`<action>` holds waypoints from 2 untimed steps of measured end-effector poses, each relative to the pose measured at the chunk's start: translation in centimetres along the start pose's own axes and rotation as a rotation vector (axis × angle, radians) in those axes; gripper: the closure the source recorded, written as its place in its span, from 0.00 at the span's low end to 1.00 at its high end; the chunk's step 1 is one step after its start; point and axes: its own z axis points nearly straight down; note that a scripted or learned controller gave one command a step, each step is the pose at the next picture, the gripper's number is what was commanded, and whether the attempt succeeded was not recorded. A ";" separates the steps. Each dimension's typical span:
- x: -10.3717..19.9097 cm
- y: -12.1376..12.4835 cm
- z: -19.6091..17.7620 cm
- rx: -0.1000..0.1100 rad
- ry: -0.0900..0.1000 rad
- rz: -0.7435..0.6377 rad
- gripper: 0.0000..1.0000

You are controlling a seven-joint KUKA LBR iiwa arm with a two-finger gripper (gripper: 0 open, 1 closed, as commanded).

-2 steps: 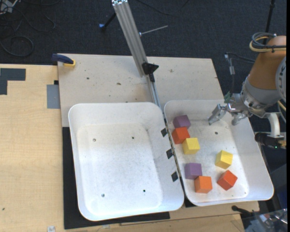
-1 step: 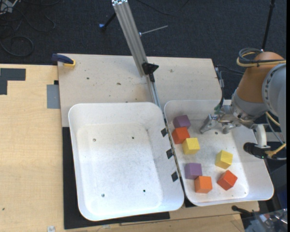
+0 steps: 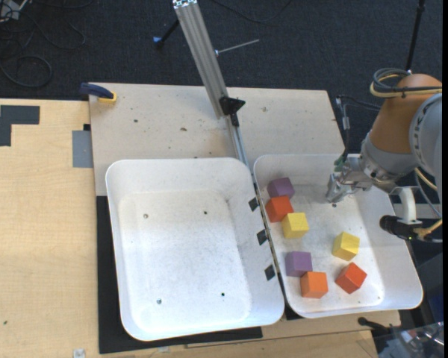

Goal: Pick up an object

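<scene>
While seven blocks (image 3: 297, 225) fill the right bin (image 3: 392, 293), the gripper (image 3: 336, 192) hovers.

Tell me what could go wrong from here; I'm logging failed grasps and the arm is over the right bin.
1. The gripper sits over bare floor of the right bin, apart from every block; closing here would likely grab nothing.
2. The purple block, orange block and yellow block sit tightly clustered, so fingers may jam or shove a neighbour.
</scene>
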 end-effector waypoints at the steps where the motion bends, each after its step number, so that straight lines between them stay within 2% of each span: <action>1: -0.2 -0.5 -4.5 -0.006 -0.001 0.005 1.00; 2: -0.9 0.3 -9.3 -0.006 -0.002 0.000 1.00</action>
